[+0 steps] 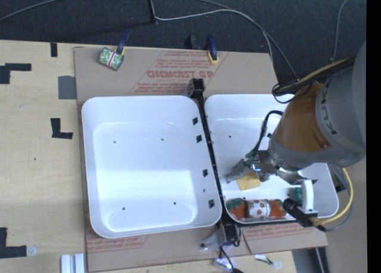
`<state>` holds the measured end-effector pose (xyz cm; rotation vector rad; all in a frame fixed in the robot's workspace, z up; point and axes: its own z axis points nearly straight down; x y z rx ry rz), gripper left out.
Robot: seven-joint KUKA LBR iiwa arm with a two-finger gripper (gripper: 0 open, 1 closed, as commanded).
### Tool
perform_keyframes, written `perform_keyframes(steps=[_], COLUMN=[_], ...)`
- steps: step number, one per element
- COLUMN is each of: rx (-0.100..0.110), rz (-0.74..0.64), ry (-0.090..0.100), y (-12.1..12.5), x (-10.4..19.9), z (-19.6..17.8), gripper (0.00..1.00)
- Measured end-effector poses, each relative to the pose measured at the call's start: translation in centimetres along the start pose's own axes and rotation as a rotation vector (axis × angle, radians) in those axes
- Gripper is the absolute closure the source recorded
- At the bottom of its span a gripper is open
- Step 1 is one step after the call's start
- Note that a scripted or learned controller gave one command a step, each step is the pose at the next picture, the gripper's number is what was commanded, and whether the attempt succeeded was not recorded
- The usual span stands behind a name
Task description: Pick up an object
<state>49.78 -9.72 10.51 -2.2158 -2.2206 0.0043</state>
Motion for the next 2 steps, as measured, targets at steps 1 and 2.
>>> perform_keyframes(steps=[1, 2], rx=[-0.005, -0.006], rz=[0.013, 0.013], ry=[-0.001, -0.001], y=[2.68, 2.67], x=[-1.48, -1.47], z=[1.9, 1.83], gripper=[0.0, 0.0])
